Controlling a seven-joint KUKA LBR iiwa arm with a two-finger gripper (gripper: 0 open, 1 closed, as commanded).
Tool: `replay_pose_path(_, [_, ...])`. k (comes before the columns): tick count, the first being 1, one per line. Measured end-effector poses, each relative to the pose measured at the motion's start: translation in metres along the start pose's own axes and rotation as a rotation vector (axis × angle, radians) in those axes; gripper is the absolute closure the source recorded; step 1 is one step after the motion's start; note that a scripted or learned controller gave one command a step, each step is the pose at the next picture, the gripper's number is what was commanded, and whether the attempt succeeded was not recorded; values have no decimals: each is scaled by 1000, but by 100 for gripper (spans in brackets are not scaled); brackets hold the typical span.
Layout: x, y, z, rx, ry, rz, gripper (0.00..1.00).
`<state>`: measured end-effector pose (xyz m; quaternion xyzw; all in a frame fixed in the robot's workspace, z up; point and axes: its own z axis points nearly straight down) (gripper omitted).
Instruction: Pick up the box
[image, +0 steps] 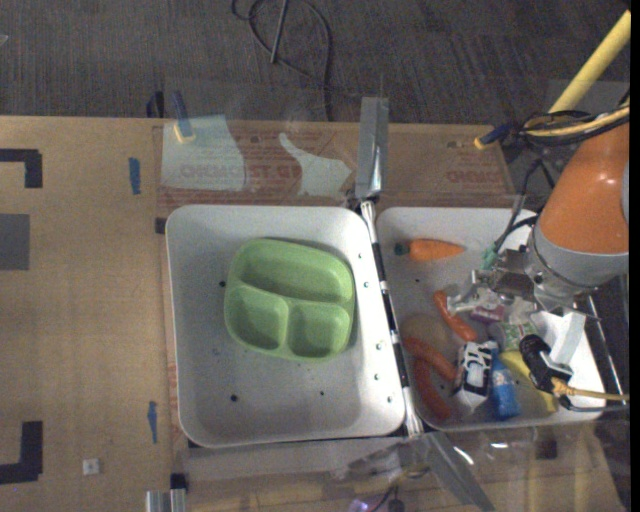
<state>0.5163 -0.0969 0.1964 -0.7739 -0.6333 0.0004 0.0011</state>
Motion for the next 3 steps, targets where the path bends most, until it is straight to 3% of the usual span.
replay_pose_path(1, [0, 1, -10, -2, 0, 2, 100])
replay_pose_path(2, [0, 1, -10, -2, 0, 3, 0])
replay_pose_path(3, [-58, 86, 31, -2, -2, -30, 0])
